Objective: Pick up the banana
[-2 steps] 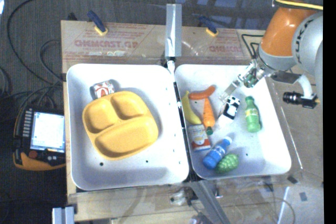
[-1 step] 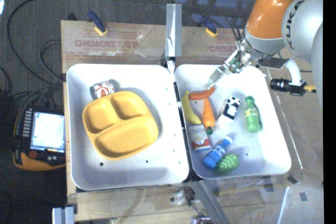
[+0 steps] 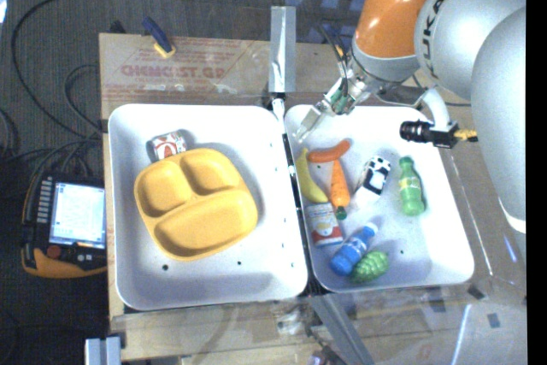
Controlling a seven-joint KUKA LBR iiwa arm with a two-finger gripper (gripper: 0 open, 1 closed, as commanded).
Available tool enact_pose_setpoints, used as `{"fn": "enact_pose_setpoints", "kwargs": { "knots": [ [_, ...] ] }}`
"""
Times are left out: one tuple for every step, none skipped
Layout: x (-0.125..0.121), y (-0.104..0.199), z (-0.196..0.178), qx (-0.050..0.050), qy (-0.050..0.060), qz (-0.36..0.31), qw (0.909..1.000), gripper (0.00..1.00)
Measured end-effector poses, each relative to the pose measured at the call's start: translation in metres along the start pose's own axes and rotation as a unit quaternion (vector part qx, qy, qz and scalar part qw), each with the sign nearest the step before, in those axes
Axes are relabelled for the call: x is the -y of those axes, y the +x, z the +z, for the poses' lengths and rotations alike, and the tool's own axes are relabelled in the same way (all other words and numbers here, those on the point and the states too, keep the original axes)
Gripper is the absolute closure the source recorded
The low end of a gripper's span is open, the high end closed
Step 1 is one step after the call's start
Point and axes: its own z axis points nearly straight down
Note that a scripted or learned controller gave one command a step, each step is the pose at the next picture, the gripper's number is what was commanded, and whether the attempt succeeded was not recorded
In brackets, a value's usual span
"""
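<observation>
The banana (image 3: 309,180) is yellow and lies lengthwise along the left wall of the right bin (image 3: 444,265). Its far end is next to an orange-red sausage (image 3: 329,151), and a carrot (image 3: 339,184) lies just to its right. My gripper (image 3: 318,114) hangs over the far left corner of the right bin, beyond the banana's far tip and a little above the bin floor. Nothing shows in the gripper.
The right bin also holds a cow-patterned bottle (image 3: 373,175), a green bottle (image 3: 411,185), a blue bottle (image 3: 353,250), a green bumpy fruit (image 3: 370,266) and a small red-and-white carton (image 3: 325,226). In the left bin (image 3: 128,269) sit a yellow divided plate (image 3: 197,203) and a can (image 3: 168,145).
</observation>
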Motion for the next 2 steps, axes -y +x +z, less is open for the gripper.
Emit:
{"fn": "enact_pose_setpoints", "kwargs": {
  "knots": [
    [0.077,0.032,0.001,-0.001,0.001,0.062,0.9981,0.0],
    [0.119,0.024,0.069,-0.002,0.001,0.136,0.9908,0.0]
  ]
}}
